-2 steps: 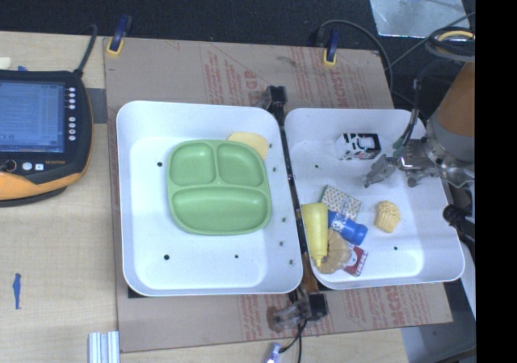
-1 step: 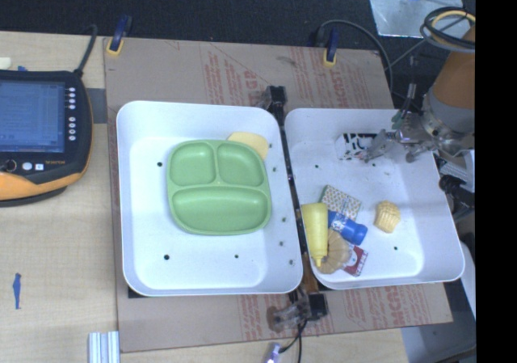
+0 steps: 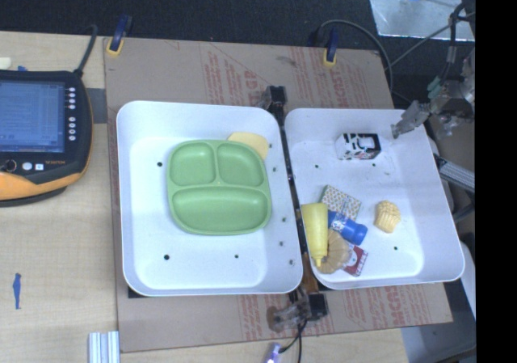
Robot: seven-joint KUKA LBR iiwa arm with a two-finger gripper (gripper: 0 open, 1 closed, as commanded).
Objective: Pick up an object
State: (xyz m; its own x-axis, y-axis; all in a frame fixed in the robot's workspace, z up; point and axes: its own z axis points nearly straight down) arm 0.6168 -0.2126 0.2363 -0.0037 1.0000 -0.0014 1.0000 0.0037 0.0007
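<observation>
Camera view, lower frame: a cardboard sheet (image 3: 242, 70) is lying under both bins, with clips and a cable at its lower edge.
Right bin (image 3: 420, 192): it is holding the loose objects, all well apart from the gripper.
Lower left of right bin: a yellow banana-like piece (image 3: 316, 232) is lying along the wall, touching a blue-and-white item (image 3: 347, 230), a patterned packet (image 3: 340, 202) and a red-edged packet (image 3: 349, 259).
Right of that cluster: a small yellow corn-like object (image 3: 388, 216) is sitting alone.
Upper right bin: a black-and-white item (image 3: 359, 145) is lying by itself.
Left bin (image 3: 137, 192): a green divided plate (image 3: 218, 187) is covering part of a pale yellow object (image 3: 250, 143).
Left edge: a pendant with a screen (image 3: 36, 131) is resting on the bench.
Gripper (image 3: 404, 125): it is hanging over the right bin's upper right corner; the arm is cut off at the frame's right, and I cannot tell how its fingers are standing.
</observation>
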